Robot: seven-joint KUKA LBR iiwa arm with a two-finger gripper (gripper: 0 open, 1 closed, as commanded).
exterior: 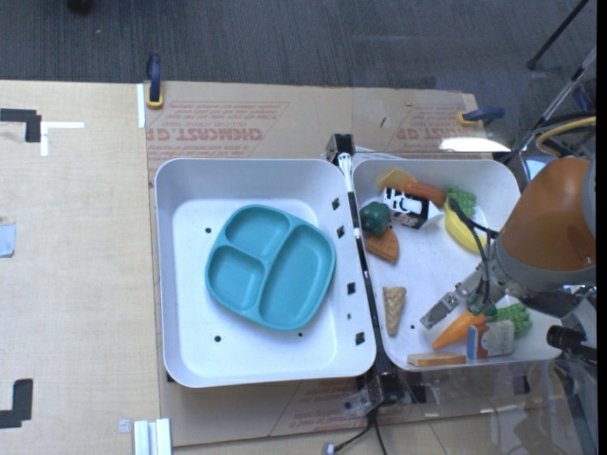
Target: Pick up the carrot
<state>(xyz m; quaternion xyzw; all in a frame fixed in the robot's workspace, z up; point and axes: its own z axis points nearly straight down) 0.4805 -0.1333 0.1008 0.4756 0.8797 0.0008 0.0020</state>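
**Gripper low over the carrot in the right bin**

Far to the left of the fingers, the left bin point(180, 349) holds a teal divided plate point(271, 265), lying flat near its middle. The two bins meet along a seam with black clips, well left of the gripper.

Inside the right bin point(503, 173), the things nearest that seam are a dark green vegetable point(375, 218) with an orange-brown wedge point(383, 245) just below it, and lower down a pale tan wedge point(394, 308), all left of the fingers. Up and left of the fingers lie a yellow-orange piece point(397, 179) and a black-and-white item point(406, 207) with an orange-red stick across its top. A yellow banana point(462, 232) sits above the fingers beside a small green leafy piece point(462, 200).

The gripper point(453, 307) hangs low in the bin's lower right part, below the arm's orange band. One metal finger point(442, 309) shows, slanting down to the left; whether the fingers are apart or together cannot be told. The carrot point(455, 330) lies just below and right of that finger, close against it, tilted with its point down-left. A flat orange strip point(436, 359) lies below the fingers at the bin's front wall. Right of the carrot stand a small red-and-white carton point(495, 340) and a green broccoli piece point(514, 317).
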